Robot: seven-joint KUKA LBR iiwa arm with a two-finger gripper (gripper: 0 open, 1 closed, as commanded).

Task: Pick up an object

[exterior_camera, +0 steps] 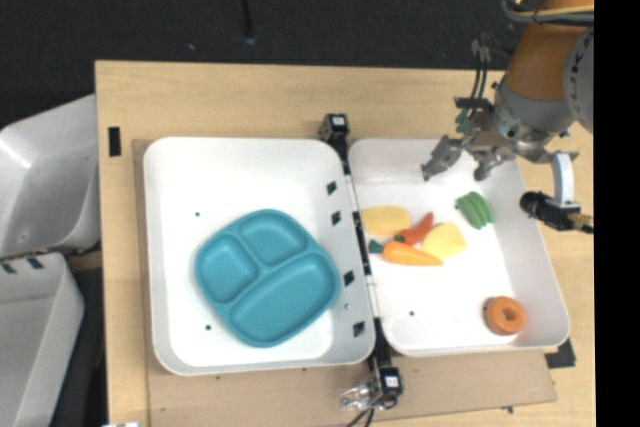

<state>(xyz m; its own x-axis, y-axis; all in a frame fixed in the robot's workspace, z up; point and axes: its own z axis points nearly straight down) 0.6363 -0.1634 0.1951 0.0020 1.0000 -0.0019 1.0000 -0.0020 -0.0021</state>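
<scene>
A robot gripper [462,165], its fingers spread apart and holding nothing, is hovering over the right bin [535,315], where toy foods [415,235] are lying, none yet picked up.

We see a pale wooden counter [230,100] carrying two shallow white bins side by side — the left bin [165,245] and the right bin [535,290] — their inner edges touching along a row of small black clips [352,245].
</scene>
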